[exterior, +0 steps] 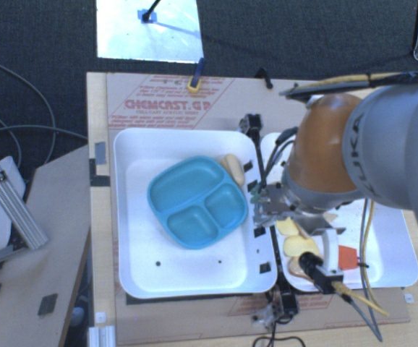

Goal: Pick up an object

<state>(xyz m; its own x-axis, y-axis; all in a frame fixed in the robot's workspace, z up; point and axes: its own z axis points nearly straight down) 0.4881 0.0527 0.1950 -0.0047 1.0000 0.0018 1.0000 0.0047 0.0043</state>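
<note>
Hanging low over the right bin [404, 266], the gripper [278, 212] sits at that bin's nine o'clock edge, just above pale yellow food-shaped pieces [293, 238]. Whether it is spread or closed, I cannot tell. Nothing looks lifted yet, so the pick seems still ahead. The blue divided plate [197, 201] lies in the left bin [144, 266], a tan piece [232, 166] at its one o'clock.
</note>
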